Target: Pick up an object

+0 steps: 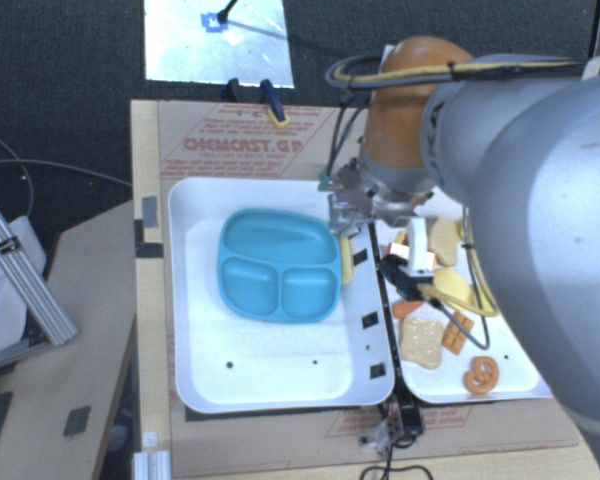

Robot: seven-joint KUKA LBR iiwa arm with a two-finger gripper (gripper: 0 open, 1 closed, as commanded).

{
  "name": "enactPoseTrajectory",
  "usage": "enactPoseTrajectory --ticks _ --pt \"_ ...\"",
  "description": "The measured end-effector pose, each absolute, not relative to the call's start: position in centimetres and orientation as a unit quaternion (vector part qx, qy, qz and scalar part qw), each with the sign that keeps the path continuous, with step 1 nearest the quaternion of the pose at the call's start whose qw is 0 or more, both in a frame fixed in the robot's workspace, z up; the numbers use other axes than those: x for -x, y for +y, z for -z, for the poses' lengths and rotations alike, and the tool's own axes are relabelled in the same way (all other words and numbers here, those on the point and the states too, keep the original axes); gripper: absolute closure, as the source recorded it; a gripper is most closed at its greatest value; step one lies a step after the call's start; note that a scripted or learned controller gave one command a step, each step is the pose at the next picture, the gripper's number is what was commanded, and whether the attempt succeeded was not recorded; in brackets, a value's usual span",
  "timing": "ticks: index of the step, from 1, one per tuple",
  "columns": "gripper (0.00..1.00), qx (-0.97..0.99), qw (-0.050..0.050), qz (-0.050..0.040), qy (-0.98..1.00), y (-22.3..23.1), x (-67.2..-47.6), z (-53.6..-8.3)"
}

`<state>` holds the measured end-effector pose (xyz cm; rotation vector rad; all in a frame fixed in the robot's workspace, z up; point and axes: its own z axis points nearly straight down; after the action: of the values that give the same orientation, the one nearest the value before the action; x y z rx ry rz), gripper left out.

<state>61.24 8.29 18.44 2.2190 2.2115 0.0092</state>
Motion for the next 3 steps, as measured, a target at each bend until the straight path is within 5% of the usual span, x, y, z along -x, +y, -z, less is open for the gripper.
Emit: enactPoseTrajectory --ticks 1,2,3 --pt "1.0 -0.708 -0.002 0.0019 0.706 3.4 -53.0 -18.4" --pt "1.0 -0.708 0.006 -0.005 0.706 -2.3 -52.4 -33.8" --pt "1.0 -0.708 0.0 0.0003 0.706 -6.2 -48.5 -30.7"
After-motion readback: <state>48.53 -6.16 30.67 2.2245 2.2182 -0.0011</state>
